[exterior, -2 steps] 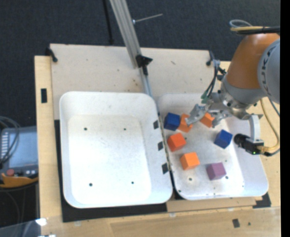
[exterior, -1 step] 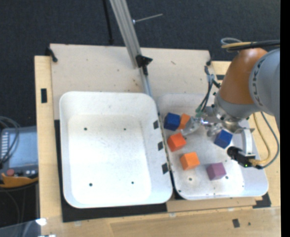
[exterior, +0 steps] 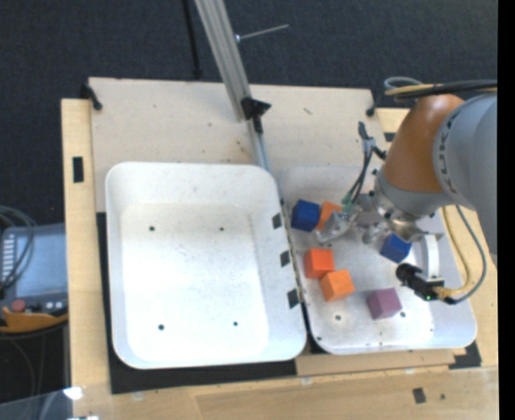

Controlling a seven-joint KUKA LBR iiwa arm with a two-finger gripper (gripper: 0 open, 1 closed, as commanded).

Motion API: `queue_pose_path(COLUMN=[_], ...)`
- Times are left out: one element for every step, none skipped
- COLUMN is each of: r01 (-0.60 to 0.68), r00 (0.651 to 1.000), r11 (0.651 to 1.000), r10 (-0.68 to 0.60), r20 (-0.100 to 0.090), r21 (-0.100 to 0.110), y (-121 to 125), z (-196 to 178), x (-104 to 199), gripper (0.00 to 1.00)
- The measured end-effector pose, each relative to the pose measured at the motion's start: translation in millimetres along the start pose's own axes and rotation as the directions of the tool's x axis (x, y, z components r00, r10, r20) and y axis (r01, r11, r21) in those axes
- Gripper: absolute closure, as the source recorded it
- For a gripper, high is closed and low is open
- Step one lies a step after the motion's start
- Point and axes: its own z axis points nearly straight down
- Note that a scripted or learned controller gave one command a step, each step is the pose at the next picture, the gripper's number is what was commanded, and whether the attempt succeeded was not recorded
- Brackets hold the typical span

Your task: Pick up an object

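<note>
The right bin (exterior: 450, 322) holds several small blocks. A blue cube (exterior: 306, 214) lies at its left side with a small orange block (exterior: 330, 210) touching it on the right. Two orange cubes (exterior: 320, 262) (exterior: 337, 284) sit lower, close to the bin's left wall. A purple cube (exterior: 384, 303) rests toward the front, and a second blue cube (exterior: 396, 248) lies partly under the wrist. My gripper (exterior: 349, 223) hangs low in the bin, just right of the small orange block and above the orange cubes. The wrist hides part of it.
The left bin (exterior: 196, 261) is a wide white tray beside the right one. A metal rail (exterior: 227, 55) slants down from the top to the gap between the bins. Cables (exterior: 459, 283) loop around the wrist at the right bin's edge.
</note>
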Motion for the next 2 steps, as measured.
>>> queue_pose_path(r01=[-0.009,-0.003], r00=[1.0,1.0], r11=[1.0,1.0], r10=[0.009,0.003], r20=[-0.004,-0.003], r21=[0.007,0.005], y=[-2,-5], z=[-6,-51], x=[0,2], gripper=[1.0,1.0])
